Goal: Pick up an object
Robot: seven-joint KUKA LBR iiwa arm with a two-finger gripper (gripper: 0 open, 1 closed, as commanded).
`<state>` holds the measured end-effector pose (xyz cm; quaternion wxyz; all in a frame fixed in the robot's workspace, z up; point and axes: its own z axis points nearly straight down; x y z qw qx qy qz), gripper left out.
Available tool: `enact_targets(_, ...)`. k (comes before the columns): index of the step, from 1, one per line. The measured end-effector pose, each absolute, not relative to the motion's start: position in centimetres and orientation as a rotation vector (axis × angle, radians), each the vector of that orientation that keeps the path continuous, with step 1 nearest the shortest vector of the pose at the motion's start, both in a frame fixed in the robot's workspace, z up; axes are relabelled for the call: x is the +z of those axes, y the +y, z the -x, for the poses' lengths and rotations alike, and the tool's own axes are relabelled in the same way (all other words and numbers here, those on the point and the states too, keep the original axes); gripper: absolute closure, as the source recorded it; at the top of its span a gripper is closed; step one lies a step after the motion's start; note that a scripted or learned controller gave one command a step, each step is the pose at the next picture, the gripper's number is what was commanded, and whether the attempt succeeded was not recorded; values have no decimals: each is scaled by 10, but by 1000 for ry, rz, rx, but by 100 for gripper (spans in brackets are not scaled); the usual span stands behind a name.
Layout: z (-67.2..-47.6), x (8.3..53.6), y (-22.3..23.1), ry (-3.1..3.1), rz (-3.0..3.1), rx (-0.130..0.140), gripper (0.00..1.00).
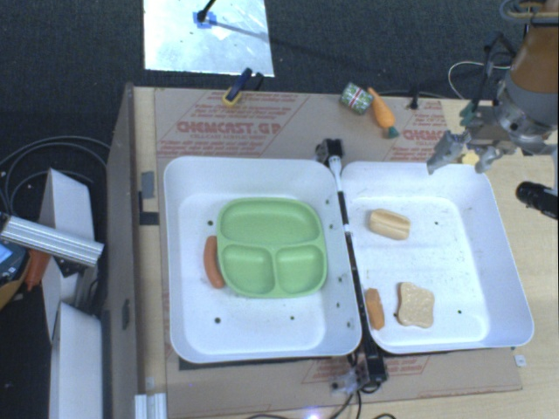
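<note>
Evidently the arm was at the approach stage: the pincer [463, 153] hung over the far right corner of the right bin [502, 234], its two fingers spread apart with nothing between them, so no object had been picked up yet. Three candidates lay in that bin. Nearest the pincer was the bread roll [389, 224], well apart from it toward the bin's left half, its long axis running roughly left to right across the view. Closer to the near rim sat a toast slice [416, 305], roughly square with no clear long axis, and just beside it a small sausage [374, 307], lying lengthwise from far to near along the divider between the bins. The left bin [188, 234] held a green tray [271, 247] with another sausage [211, 262] touching its left edge, also pointing far to near. By my judgement, the next move called for travelling left and toward the viewer over the roll, turning the fingers to straddle its short width, then descending.
</note>
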<state>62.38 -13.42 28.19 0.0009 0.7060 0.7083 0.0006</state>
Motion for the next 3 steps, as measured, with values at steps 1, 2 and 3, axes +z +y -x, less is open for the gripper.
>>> enact_targets(1,-614,172,-100,2228,-2217,-1,0)
enact_targets(2,-633,97,-90,2227,-2217,-1,0)
enact_targets(3,-624,85,-107,2222,-2219,0,0)
